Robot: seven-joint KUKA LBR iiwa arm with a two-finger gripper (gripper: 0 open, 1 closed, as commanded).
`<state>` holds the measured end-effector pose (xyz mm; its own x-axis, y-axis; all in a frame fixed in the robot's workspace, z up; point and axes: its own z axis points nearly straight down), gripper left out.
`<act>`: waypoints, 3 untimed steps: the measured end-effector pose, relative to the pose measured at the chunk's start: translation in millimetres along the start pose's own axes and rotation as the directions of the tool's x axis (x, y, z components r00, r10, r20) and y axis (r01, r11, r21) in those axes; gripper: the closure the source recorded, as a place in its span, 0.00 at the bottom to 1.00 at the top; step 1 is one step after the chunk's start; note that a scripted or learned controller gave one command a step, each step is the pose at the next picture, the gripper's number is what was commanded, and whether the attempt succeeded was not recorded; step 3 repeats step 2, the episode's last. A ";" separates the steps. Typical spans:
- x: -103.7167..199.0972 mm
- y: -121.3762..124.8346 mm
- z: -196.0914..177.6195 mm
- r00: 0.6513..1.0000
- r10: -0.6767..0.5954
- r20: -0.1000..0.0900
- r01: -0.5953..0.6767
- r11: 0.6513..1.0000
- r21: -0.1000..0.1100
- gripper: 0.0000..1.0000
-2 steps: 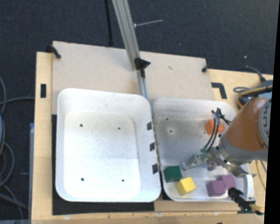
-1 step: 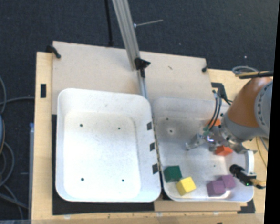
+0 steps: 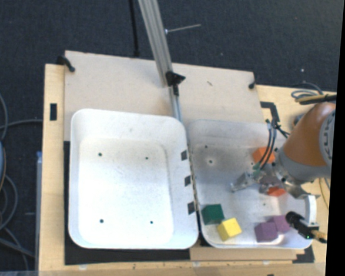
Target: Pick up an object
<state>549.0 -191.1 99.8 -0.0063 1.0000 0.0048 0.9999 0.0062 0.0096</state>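
My gripper (image 3: pixel 240 184) hangs low over the middle of the right bin (image 3: pixel 219 138), reaching in from the right. An orange object (image 3: pixel 260 153) lies just behind it, partly hidden by the wrist. A small red piece (image 3: pixel 276 192) shows right of the gripper, under the arm. Toward the bin's front lie a green cube (image 3: pixel 213 213), a yellow cube (image 3: pixel 230 228) and two purple blocks (image 3: pixel 265 230), (image 3: pixel 281 223). Nothing shows between the gripper's tips, and the bin floor under them looks bare.
The left bin (image 3: pixel 128 178) sits alongside, sharing a raised rim with the right one. A slanted metal post (image 3: pixel 159 39) rises behind the bins. The arm's grey and orange body (image 3: pixel 307 144) covers the right bin's far right side.
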 end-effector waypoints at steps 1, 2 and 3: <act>-2.0 78.9 2.6 1.000 -0.002 0.000 0.002 1.000 0.004 0.00; 1.9 118.0 7.3 1.000 0.021 -0.010 -0.020 0.996 0.091 0.00; 1.9 118.0 7.3 1.000 0.021 -0.010 -0.020 0.996 0.091 0.00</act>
